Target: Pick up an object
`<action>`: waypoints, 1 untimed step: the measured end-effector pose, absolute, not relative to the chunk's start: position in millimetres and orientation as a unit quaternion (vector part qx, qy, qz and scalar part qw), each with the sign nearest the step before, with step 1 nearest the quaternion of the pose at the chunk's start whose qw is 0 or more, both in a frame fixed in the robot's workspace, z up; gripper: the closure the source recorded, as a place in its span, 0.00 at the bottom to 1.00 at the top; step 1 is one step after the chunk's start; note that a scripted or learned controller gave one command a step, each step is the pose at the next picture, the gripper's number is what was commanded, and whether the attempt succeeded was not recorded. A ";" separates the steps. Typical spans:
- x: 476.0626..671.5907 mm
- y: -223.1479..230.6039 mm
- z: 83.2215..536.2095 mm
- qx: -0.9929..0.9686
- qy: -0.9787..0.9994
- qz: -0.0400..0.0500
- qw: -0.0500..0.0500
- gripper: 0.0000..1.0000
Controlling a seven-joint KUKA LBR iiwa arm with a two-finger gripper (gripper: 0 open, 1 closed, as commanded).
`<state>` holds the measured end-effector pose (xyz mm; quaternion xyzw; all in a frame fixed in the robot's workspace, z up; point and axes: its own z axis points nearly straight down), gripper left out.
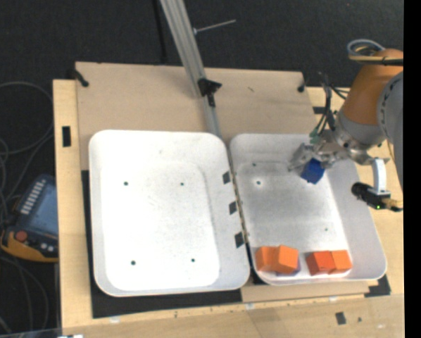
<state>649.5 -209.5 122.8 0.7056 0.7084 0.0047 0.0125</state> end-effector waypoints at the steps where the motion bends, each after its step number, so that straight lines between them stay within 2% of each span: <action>1: 648.5 -209.7 122.5 0.706 0.708 0.005 0.012 0.00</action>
